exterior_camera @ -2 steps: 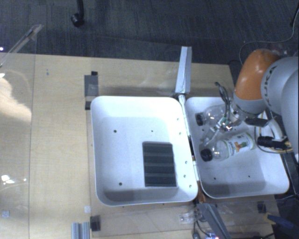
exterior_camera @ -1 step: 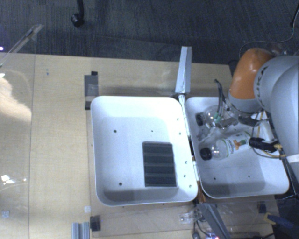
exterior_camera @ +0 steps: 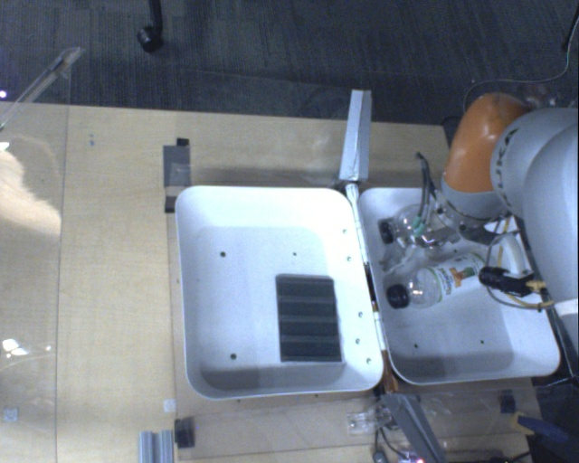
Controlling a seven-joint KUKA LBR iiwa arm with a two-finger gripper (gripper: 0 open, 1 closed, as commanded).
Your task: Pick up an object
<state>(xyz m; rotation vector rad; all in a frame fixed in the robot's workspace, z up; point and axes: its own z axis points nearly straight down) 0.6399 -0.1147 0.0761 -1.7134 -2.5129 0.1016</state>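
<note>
The arm [exterior_camera: 525,154] reaches into the right bin [exterior_camera: 470,353] at the counter's [exterior_camera: 109,316] right edge. Its hand [exterior_camera: 423,228] sits low at that bin's far left part, among clear plastic; whether it is released or clenched I cannot tell. A clear bottle [exterior_camera: 432,282] with a black cap lies on its side just beside the hand, toward the near edge, cap pointing to the left bin [exterior_camera: 208,226]. In the left bin lies a dark ribbed block [exterior_camera: 308,317].

Light wood bench [exterior_camera: 99,298] under dark ribbed carpet floor [exterior_camera: 271,45] along the top. Clear acrylic sheet [exterior_camera: 32,181] at left catches glare. Black cable [exterior_camera: 151,27] hangs top left.
</note>
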